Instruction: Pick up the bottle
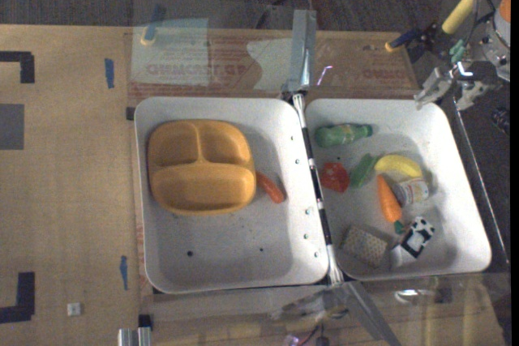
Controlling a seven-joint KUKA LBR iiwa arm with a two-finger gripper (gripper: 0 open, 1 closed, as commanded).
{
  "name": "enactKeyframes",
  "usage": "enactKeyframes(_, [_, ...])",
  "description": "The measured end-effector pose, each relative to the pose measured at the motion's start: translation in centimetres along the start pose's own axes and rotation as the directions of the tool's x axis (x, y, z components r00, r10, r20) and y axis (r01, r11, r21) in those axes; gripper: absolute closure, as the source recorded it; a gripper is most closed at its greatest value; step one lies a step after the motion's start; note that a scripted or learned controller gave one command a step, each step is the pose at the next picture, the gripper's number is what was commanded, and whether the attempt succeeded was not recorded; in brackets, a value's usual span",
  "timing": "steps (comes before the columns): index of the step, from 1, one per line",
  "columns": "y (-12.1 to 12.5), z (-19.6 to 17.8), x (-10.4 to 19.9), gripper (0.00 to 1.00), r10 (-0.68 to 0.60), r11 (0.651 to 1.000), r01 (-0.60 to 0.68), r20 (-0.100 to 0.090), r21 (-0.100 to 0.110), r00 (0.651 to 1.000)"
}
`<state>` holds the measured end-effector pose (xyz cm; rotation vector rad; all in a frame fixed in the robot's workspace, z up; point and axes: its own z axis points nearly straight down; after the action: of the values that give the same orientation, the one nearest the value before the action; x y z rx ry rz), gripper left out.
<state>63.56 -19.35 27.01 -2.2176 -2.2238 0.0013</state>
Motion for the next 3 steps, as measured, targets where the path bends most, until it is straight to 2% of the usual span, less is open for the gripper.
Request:
enactKeyframes(1, [3.3, 7.7, -0.4, 0.0, 0.025, 1.0, -0.025, 0.0, 0.001, 1.0])
enactKeyframes(2, [3.8, 16.1, 2.9, 0.0, 0.019, 1.0, -0.018, 0.007, -0.023, 1.0])
enactKeyframes(3, [3.4, 18.3, 10.3, 0.0, 0.181, 0.983, -0.181, -0.002, -0.004, 0.983])
